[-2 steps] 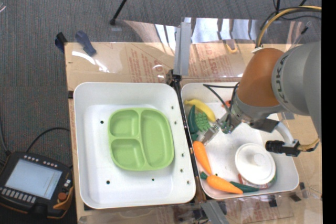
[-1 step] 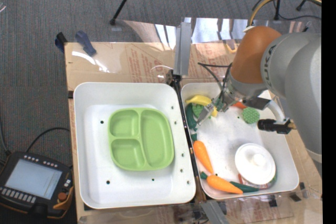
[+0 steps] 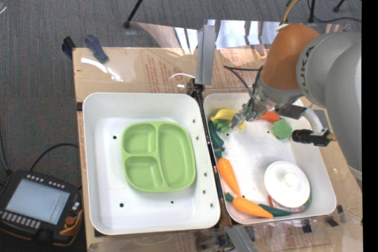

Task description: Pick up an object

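There — gripper [image 3: 241,119] low over banana [image 3: 224,114], right bin [image 3: 328,183].

Single fixed camera view, set high above the bench [image 3: 147,68], looking obliquely down on both white bins [image 3: 94,127] from moderate distance; arm [image 3: 331,74] enters right of them.

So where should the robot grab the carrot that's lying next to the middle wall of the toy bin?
Probably around the middle of the orange carrot, coming straight down from above. It lies flat and slanted on the right bin floor, long and thin, so the hand should close across its narrow width. Its left side sits near the bin wall, leaving little room there.
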Action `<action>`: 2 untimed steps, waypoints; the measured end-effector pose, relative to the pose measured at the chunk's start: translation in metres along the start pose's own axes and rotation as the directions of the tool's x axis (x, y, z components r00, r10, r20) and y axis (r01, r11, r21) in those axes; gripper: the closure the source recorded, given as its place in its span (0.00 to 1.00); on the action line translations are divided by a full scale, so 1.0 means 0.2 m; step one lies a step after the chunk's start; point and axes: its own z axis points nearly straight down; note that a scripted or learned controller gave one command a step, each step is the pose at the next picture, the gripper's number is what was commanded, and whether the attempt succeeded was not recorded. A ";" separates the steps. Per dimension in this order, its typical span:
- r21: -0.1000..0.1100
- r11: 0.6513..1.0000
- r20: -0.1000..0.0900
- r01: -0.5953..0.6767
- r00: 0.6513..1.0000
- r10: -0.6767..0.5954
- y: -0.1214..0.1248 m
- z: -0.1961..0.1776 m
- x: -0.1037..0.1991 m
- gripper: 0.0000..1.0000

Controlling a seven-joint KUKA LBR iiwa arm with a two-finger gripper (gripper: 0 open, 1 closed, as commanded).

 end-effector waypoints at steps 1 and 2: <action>-0.006 1.000 0.001 -0.020 1.000 0.020 0.14 -0.72 0.20 1.00; 0.003 0.978 -0.005 0.206 0.978 -0.206 -0.03 -0.88 -0.03 1.00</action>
